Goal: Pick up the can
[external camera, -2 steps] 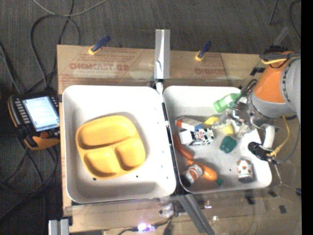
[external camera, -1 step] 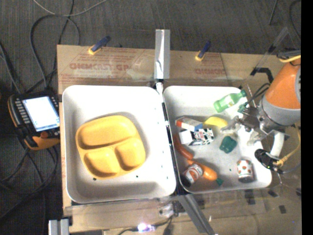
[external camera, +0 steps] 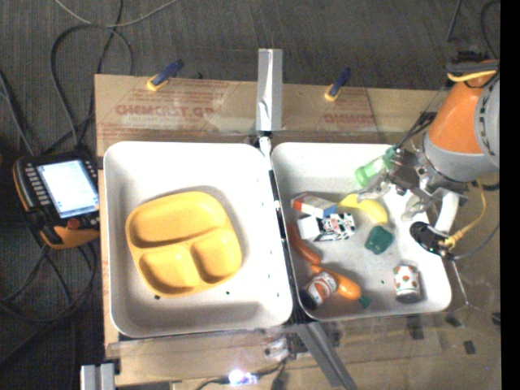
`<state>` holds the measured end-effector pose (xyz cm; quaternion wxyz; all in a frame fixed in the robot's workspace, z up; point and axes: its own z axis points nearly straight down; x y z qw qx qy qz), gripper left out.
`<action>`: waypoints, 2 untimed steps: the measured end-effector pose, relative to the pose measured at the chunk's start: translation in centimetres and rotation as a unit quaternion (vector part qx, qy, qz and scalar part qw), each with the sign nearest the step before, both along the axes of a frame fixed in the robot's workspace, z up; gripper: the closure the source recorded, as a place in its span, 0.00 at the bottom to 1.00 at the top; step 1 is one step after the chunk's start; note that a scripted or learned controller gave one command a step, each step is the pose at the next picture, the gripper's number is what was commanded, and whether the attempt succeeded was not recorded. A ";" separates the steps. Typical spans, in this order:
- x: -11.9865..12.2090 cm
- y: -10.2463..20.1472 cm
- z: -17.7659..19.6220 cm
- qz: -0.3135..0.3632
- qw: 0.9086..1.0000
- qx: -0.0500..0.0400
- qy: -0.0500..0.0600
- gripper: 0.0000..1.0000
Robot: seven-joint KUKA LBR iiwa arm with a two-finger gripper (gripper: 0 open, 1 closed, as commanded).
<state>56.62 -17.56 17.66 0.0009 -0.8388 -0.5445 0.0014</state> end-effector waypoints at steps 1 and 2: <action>-1.5 -3.5 -5.9 -0.026 1.000 0.002 0.001 0.00; -5.9 -2.7 -8.1 -0.027 1.000 0.002 -0.015 0.00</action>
